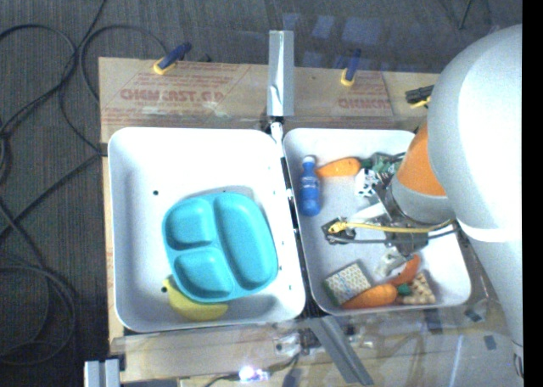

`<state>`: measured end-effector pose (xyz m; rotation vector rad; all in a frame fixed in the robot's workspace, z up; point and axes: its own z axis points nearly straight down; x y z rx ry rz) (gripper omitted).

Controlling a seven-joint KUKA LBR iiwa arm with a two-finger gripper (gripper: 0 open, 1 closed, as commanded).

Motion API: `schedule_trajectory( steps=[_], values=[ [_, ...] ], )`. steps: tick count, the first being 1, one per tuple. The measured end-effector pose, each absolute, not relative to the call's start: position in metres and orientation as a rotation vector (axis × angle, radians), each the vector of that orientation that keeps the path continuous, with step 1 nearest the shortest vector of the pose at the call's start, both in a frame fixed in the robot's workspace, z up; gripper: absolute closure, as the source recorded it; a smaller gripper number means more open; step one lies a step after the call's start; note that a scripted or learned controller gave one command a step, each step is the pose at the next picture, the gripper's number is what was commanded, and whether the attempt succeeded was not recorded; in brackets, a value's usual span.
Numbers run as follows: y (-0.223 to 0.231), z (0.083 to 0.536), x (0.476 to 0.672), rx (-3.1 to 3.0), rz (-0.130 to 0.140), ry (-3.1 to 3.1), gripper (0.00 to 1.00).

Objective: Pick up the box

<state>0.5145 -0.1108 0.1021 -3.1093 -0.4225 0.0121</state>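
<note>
Left bin [140, 207] first: shallow, white, smooth moulded plastic with rounded corners. Inside, a glossy turquoise divided plate [222, 245] with three soft-edged compartments, lying partly over a yellow curved thing [191, 305] that peeks out at its lower edge. Over to the right bin [339, 203], same white shell: a blue bottle [308, 188] lying along the left wall, a tapered orange carrot [339, 167] just beside its upper end, a small white piece with dark spots [366, 183] near that. And there, the box [348, 282]: small, flat-sided, fine checked grey face, down at the near side of the right bin, touching a second carrot [373, 295] along its lower edge. Reaching in from the right, the arm [484, 139], fat smooth grey casing, orange band [420, 169] above the wrist, pointed steeply down, gripper [397, 245] low over the middle of the right bin, up and right of the box. Released or clenched? Impossible to tell from here. Behind the bins, a brown board [195, 97] with faded red print, roughly "CHEMCAST", the rest blurred.
</note>
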Motion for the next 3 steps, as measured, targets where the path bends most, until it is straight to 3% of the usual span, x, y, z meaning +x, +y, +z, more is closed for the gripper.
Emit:
schedule_trajectory(
  steps=[1, 2, 3],
  values=[
    [-0.134, 0.088, 0.574, -3.111, -0.003, -0.453, 0.0],
    [-0.097, 0.088, 0.576, -3.123, -0.006, -0.379, 0.0],
    [-0.101, 0.088, 0.616, -3.116, 0.016, -0.372, 0.0]
  ],
)
